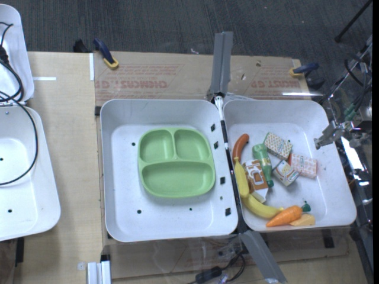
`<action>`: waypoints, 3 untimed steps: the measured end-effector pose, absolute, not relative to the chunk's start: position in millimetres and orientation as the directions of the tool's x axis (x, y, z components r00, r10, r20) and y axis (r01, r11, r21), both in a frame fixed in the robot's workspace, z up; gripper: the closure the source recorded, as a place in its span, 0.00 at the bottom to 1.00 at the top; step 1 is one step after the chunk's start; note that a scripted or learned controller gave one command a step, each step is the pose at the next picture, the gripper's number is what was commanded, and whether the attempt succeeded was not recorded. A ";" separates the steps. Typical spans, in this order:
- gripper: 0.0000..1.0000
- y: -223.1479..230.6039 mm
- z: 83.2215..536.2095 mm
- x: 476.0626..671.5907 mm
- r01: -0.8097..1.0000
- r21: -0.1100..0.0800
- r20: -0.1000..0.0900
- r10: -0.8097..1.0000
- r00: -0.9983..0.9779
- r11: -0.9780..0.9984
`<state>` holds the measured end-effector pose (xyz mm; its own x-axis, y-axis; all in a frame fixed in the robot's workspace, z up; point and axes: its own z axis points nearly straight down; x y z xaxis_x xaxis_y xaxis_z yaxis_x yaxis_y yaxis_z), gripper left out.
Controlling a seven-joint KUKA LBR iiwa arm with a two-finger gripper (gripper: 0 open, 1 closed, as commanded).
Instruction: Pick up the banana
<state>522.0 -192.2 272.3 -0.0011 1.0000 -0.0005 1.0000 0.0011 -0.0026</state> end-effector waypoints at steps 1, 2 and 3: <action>0.00 -137.4 148.0 498.8 0.985 -0.004 0.000 0.985 0.175 -0.175; 0.00 -106.8 105.2 486.4 0.998 0.031 -0.012 0.998 -0.059 0.059; 0.00 -101.3 105.7 488.8 0.920 0.032 -0.028 0.920 -0.390 0.391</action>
